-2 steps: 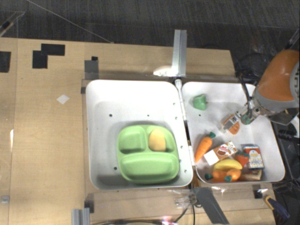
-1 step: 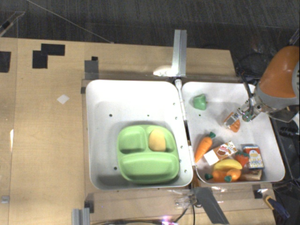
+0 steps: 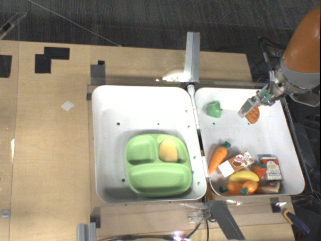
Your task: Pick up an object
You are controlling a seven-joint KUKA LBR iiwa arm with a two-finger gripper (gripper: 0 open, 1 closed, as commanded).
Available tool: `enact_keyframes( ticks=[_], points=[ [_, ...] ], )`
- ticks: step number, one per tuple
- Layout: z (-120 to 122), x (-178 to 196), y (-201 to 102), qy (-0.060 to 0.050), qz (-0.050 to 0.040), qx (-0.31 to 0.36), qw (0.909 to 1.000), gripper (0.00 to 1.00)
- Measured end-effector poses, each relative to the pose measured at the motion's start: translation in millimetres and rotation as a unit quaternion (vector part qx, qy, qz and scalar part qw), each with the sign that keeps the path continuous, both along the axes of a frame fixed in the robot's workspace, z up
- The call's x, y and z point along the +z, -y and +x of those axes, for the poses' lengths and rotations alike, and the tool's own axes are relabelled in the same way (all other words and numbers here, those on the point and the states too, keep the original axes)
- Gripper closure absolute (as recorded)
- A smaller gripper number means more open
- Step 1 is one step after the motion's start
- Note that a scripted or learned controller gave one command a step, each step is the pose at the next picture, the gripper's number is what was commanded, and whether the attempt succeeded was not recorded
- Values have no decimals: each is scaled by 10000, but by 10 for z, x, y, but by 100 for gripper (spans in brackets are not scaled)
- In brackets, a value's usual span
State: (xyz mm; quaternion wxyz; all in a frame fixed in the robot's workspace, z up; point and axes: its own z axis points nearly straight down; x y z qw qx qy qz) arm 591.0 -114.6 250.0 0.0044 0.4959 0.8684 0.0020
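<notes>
Seeing my gripper [image 3: 252, 109] over the right bin [image 3: 286, 134], fingers clenched on a small orange piece [image 3: 254, 116], near green pepper [image 3: 214, 109]

Lighting's pretty even and bright overall, coming from above. The two white bins [image 3: 145, 109] almost blow out, especially the right one, and there's a hot glare spot on the metal post [image 3: 192, 59] area at the top where the bins meet. Another little flare at the bottom edge. Shadows are soft, e.g. under the green tray [image 3: 158, 164]. The wood surface [image 3: 45, 144] looks washed out with faint reflections at the left edge. Everything's a bit soft and low-res, and the arm [image 3: 303, 44] at right is blurry.
</notes>
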Motion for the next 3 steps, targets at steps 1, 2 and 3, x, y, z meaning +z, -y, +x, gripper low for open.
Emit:
enact_keyframes(
  ticks=[1, 2, 3],
  points=[
    [274, 104, -245, -9, 3, -51, 10000, 100],
    [380, 171, -222, 2, -8, 528, 9986, 100],
    [247, -492, -916, -20, 3, 685, 9976, 100]
  ],
)
